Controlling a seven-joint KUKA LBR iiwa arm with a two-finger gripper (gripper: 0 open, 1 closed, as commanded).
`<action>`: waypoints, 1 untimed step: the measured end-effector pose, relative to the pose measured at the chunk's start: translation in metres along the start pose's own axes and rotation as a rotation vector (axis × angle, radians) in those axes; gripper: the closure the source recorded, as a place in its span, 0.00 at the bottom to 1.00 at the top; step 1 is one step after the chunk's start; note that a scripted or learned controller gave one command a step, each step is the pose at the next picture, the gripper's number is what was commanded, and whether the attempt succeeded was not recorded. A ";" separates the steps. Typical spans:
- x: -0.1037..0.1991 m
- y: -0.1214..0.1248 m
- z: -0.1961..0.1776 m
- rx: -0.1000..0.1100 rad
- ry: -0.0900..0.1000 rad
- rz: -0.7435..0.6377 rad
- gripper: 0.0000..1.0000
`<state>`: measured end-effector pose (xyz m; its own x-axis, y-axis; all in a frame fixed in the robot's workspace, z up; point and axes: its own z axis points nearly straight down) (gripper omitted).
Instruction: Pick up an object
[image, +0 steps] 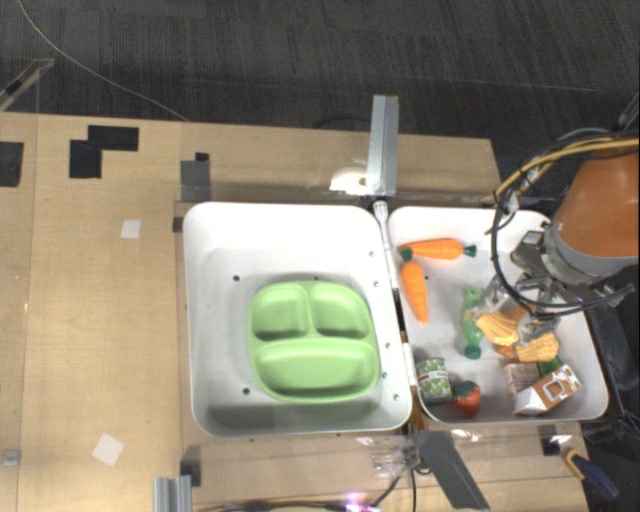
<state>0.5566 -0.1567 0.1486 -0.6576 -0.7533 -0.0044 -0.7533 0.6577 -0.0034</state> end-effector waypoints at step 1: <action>-0.004 0.055 0.057 0.009 -0.004 -0.115 1.00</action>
<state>0.5180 -0.1179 0.0917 -0.5665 -0.8240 -0.0077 -0.8239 0.5666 -0.0134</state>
